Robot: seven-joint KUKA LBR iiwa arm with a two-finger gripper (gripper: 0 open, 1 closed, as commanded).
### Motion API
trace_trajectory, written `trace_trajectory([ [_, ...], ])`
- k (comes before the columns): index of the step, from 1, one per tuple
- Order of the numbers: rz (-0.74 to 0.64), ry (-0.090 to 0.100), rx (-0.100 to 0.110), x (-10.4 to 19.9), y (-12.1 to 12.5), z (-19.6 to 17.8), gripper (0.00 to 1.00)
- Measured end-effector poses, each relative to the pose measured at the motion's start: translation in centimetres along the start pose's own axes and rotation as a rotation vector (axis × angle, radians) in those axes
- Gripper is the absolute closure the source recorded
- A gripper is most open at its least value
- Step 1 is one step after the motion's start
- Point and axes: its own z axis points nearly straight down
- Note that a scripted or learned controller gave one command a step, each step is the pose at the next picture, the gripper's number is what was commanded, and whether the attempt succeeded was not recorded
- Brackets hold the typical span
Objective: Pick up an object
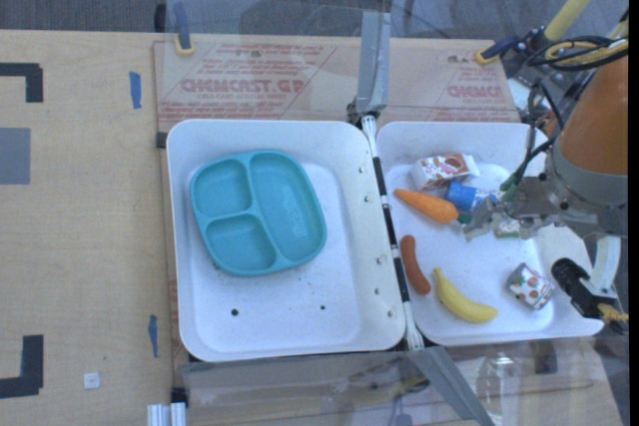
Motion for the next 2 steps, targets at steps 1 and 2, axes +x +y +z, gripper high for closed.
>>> trace_trajectory([
  [1, 0.090, -0.002, -0.004, -4.9, 9.4, 4.9, 0.00],
  [2, 0.030, -0.003, -0.038, -6.1, 10.4, 8.2, 0.00],
])
